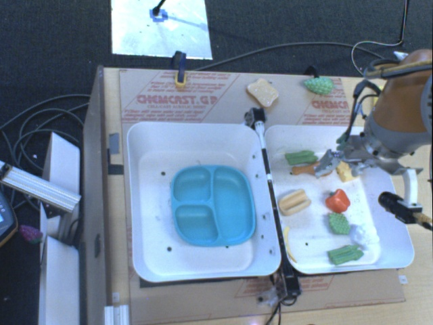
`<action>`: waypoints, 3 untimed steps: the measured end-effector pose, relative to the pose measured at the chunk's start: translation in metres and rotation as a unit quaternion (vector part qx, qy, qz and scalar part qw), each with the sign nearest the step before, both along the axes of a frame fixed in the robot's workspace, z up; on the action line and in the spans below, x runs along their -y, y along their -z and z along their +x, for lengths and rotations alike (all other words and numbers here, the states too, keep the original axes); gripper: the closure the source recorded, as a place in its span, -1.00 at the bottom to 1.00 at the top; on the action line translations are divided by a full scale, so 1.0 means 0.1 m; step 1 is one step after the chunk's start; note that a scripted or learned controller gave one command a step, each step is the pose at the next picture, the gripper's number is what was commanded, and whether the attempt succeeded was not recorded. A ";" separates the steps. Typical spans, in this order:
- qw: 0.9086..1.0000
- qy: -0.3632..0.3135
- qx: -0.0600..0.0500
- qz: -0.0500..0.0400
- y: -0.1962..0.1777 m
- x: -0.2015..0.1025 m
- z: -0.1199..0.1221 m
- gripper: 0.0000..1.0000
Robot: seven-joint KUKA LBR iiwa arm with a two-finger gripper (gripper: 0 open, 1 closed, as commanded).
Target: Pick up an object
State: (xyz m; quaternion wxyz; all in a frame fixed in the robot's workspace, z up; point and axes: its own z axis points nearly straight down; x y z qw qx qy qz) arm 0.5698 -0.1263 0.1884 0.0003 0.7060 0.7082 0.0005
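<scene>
Bench: wood top w/ printed cardboard sheet (203, 100), 2 white bins side by side; dark carpet around it.
Claw: gripper (329, 164) low in right bin (392, 249), at its far end; can't tell how wide it's open, nothing seen held.
Nearest claw: green piece (300, 157) just left, yellow block (346, 172) just right, both v. close.
Rest of right bin: bread roll (294, 201), red pepper (337, 200), green veg (339, 223), another green item (345, 254) at near end.
Left bin (145, 181): blue divided tray (213, 204).
Outside, beyond right bin: toast slice (262, 92), green berry toy (318, 84) on the cardboard.
Progress: nothing lifted; reach looks done, grasp + lift left.
</scene>
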 end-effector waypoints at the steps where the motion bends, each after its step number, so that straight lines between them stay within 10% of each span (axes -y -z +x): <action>1: 1.000 0.001 0.000 -0.001 1.03 0.33 -0.19 -1.00; 2: 1.000 0.001 0.001 0.000 0.92 0.33 -0.18 1.00; 3: 1.000 -0.001 0.001 0.000 0.18 -0.22 0.25 1.00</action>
